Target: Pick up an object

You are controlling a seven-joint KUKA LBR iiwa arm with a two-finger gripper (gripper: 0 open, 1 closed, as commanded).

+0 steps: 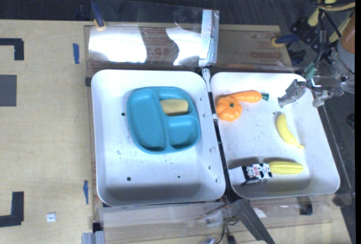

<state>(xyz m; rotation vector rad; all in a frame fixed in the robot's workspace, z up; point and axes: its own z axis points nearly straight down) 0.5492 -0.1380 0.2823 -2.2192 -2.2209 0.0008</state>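
1. Hovering at the top right corner of the right bin [330, 178], the gripper [306, 93] sits well above the floor with its two fingers spread apart and nothing between them: released.
2. Candidates all lie in the right bin: a banana [287, 129] just below the gripper, an orange pumpkin [228, 109] touching a carrot [247, 97] near the left wall, a corn cob [286, 168] along the front, and a small black-and-white toy [257, 172] at the cob's left end.
3. The left bin [107, 141] holds a blue tray [148, 120] with a yellow block [174, 106] in its upper compartment; that is far off and awkward, so I would leave it.
4. The banana looks the best target: nearest, lying alone, clear of walls.
5. To do it well, centre over the banana's middle, turn the wrist so the fingers straddle its narrow width and not its length, and descend straight.
6. Go low enough to grip below the curve's crown, otherwise the rounded skin will likely squirt out.
7. Close fully before lifting, then rise vertically.
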